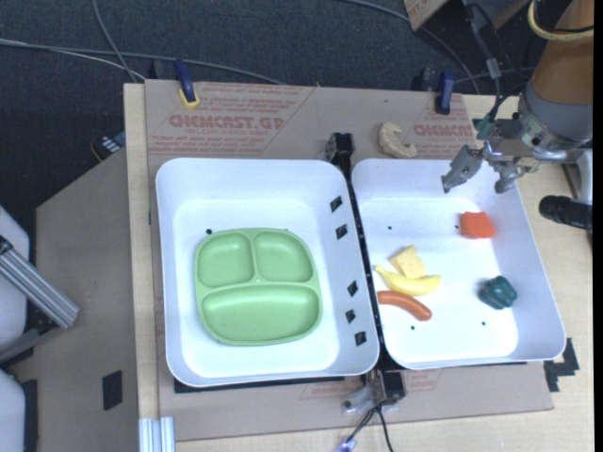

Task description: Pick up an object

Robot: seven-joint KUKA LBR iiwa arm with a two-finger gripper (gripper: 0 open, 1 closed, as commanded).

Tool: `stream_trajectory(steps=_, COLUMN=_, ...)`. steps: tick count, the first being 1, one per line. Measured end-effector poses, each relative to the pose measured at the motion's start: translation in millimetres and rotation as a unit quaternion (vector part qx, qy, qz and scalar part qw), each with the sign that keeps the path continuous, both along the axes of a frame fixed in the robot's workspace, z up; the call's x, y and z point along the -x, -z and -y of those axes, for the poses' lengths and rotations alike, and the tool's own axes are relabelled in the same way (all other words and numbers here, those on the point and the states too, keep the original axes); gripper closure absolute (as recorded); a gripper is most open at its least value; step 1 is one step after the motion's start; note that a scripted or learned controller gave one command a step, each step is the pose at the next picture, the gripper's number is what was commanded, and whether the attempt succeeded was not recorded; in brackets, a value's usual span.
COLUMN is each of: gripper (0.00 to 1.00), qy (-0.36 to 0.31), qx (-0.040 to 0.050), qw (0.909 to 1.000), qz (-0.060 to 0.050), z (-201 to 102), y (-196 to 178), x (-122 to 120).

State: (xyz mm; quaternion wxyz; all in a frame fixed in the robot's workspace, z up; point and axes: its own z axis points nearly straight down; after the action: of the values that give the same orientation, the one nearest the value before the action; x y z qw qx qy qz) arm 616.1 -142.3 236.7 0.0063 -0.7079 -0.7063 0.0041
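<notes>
The right bin (443,342) holds an orange block (477,225), a yellow cheese wedge (406,260), a banana (411,283), a red sausage (404,305) and a dark green lump (497,292). My gripper (483,176) hangs above the bin's far edge, open, with its two fingers spread and nothing between them. The orange block lies just in front of it, apart from the fingers.
The left bin (179,205) carries a green divided plate (256,285). A tan curved piece (397,140) lies on the cardboard behind the bins. Black clips (340,145) join the bins along the middle. Cables run across the dark floor at the back.
</notes>
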Motion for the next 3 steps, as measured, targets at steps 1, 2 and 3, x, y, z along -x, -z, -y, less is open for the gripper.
stream_trajectory(steps=1, gripper=0.0, qy=-0.001, qx=0.0011, qw=1.0, qz=0.007, z=-0.4, y=-7.8, x=-2.5)
stream_trajectory(steps=2, gripper=0.0, qy=-0.001, qx=0.0006, qw=1.0, qz=0.005, z=-6.5, y=36.8, x=2.3)
stream_trajectory(steps=3, gripper=0.0, qy=-0.001, qx=0.0004, qw=1.0, qz=0.004, z=-8.9, y=88.8, x=13.0)
